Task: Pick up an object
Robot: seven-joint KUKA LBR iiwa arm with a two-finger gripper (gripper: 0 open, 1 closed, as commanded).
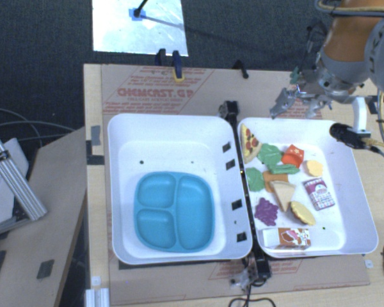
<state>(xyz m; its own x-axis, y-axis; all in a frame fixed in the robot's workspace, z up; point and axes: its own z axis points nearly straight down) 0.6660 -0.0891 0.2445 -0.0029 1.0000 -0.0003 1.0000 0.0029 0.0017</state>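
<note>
Glossy plastic toy food (283, 184) fills the right white bin (365, 222); hand (299, 102) state unclear.

glossy white plastic bins (173, 130), matt blue tray (175, 210)

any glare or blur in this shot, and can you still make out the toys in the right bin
Camera view: strong glare on the foil sheet up top; the gripper looks soft and smeared; the toys, such as the purple grapes, are evenly lit but small and slightly fuzzy.
</note>
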